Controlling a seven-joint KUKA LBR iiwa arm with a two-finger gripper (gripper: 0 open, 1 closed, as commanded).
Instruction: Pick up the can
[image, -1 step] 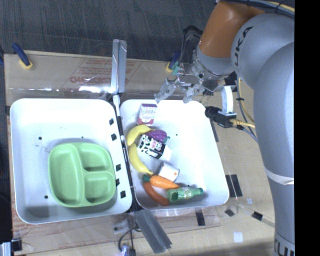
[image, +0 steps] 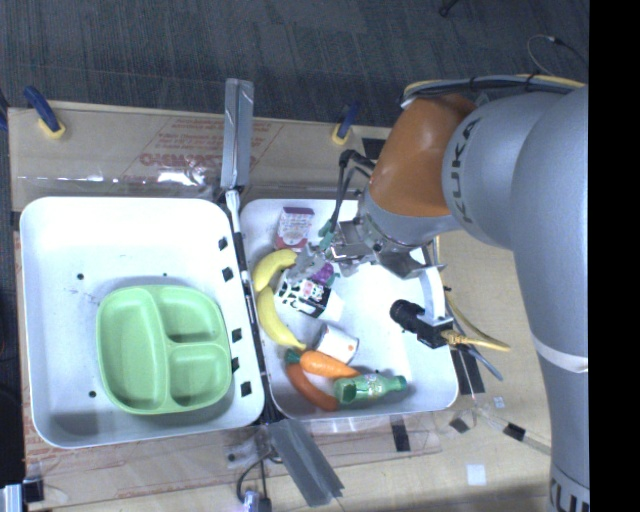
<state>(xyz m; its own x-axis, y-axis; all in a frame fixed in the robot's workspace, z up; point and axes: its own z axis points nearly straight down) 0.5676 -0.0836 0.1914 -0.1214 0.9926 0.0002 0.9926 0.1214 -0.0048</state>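
The gripper is being held low in the right bin (its grip state cannot be told), just above the can, which is lying beside the banana. A green tray is being kept in the left bin.

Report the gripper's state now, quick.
Gripper: low in the right bin, over the can beside the banana; open or shut cannot be told.
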